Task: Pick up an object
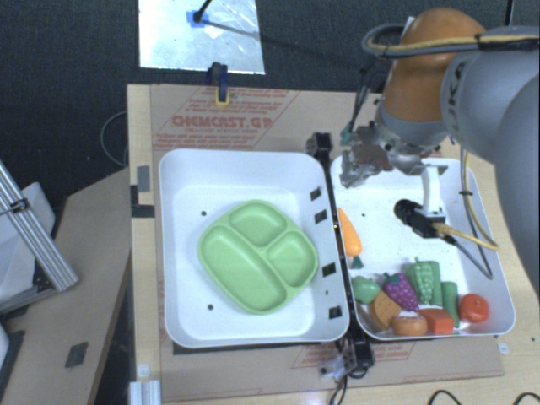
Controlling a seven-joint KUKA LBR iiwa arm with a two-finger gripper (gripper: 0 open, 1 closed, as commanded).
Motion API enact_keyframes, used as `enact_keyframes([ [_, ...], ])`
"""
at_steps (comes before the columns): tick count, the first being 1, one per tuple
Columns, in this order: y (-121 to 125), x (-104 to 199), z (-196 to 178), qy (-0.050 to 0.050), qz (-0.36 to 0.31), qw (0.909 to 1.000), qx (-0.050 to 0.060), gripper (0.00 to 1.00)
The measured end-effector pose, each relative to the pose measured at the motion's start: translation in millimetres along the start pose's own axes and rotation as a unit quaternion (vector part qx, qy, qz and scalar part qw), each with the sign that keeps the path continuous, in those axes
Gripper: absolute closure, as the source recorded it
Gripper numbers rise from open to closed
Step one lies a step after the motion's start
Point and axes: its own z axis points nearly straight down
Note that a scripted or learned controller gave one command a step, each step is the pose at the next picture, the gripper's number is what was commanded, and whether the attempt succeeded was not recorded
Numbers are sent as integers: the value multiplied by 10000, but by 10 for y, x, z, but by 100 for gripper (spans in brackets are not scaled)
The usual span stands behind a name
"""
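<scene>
— Toy food (418, 302) sits heaped in the near corner of my right bin (494, 251). What's biggest?

— Green divided plate (257, 256), middle of the left bin (181, 226).

— And the carrot (349, 236)?

— Against my right bin's left wall, apart from the heap.

— Jaws (359, 169)?

— Over that bin's far left corner; I can't tell their state.

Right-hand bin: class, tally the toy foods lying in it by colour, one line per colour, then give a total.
Orange: 2, the orange plastic carrot and orange block
Green: 3
Purple: 1, purple grape bunch
Red: 1, red round tomato
Brown: 2
Total: 9
</scene>
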Motion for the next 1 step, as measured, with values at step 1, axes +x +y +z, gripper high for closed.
enact_keyframes([
  [1,55,460,-49,2,-1,10000,0,100],
])
